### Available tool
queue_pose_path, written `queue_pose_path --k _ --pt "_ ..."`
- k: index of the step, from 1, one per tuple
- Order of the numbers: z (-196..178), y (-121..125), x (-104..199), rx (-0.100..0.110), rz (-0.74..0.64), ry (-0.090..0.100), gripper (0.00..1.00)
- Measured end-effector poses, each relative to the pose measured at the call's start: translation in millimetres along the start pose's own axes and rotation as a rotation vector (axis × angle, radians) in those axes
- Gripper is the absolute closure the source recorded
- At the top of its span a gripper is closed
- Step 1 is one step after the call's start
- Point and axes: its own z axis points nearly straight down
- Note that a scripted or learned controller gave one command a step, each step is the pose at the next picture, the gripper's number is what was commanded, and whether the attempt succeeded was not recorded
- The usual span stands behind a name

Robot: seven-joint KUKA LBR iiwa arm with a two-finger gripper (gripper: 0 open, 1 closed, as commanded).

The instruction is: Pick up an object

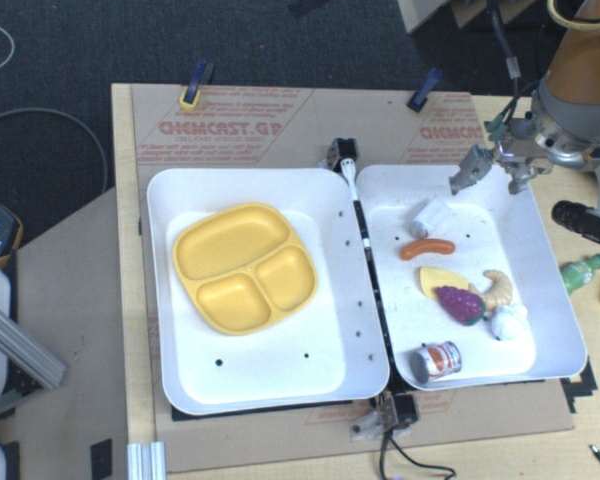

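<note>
My gripper [495, 174] hangs over the far edge of the right bin [545, 268], open, with nothing between its grey fingers [470, 172]. Just below it in the bin lies a white crumpled object [435, 214]. Nearer the camera are an orange sausage [427, 249], a yellow wedge [433, 277], a purple grape bunch [461, 305], a tan curved piece [499, 287] and a small white object [509, 320]. A small red-and-silver can [440, 360] lies on its side at the bin's near edge.
The left bin [170, 298] holds a yellow divided plate [243, 266]. A green object [581, 271] lies on the bench just right of the right bin. Blue clamps [194, 81] grip the board's far edge.
</note>
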Motion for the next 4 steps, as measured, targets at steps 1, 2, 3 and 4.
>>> queue_pose_path --k 1,2,3,4 --pt "9 -50 -69 0.003 0.007 0.001 0.00" --pt "64 -118 -80 0.009 0.005 0.003 0.00" --pt "150 -96 -46 0.003 -0.002 0.003 0.00" --pt "144 -147 21 0.006 -0.003 0.006 0.00"
